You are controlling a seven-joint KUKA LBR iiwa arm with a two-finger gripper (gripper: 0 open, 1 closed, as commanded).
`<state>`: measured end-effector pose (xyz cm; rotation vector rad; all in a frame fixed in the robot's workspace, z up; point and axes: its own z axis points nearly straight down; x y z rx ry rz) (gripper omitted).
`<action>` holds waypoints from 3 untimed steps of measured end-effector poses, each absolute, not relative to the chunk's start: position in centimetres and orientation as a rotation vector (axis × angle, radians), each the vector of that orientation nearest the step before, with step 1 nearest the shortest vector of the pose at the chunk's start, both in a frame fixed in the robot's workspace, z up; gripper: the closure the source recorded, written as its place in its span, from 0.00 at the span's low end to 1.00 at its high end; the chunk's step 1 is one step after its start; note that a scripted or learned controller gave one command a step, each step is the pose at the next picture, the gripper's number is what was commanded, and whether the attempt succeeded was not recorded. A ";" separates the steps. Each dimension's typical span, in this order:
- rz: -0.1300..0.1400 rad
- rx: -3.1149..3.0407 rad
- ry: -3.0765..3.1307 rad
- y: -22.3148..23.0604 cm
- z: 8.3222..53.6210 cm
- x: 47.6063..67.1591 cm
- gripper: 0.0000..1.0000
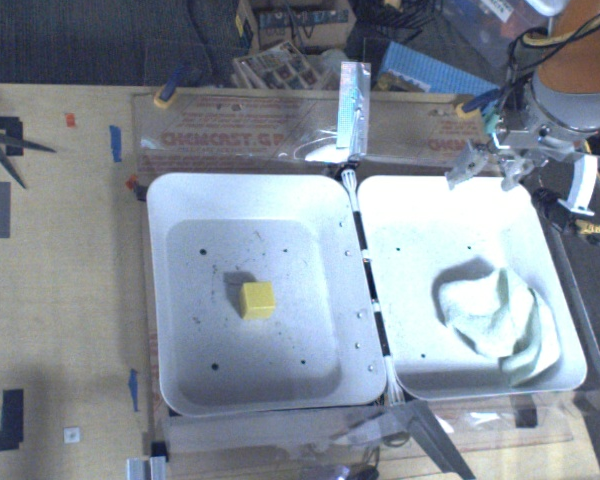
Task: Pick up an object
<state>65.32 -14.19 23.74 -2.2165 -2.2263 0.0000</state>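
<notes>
A small yellow block (258, 299) lies near the middle of the left bin (180, 208). In the right bin (410, 218), toward its near right corner, rests a crumpled white cloth (492, 314). My gripper (490, 168) hangs over the far edge of the right bin, well above and behind the cloth. It is open, its two fingers spread apart with nothing between them.
A clear plastic strip (354, 108) stands upright behind the seam between the bins. Cables and boxes crowd the floor beyond the bench. The arm's orange band (580, 53) fills the top right corner.
</notes>
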 end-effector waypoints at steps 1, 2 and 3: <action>0.000 -2.355 -2.079 -12.7 12.8 57.3 0.00; -0.002 -2.200 -2.248 -12.1 16.9 56.1 0.00; -0.018 -2.374 -2.079 -10.6 9.1 51.4 0.00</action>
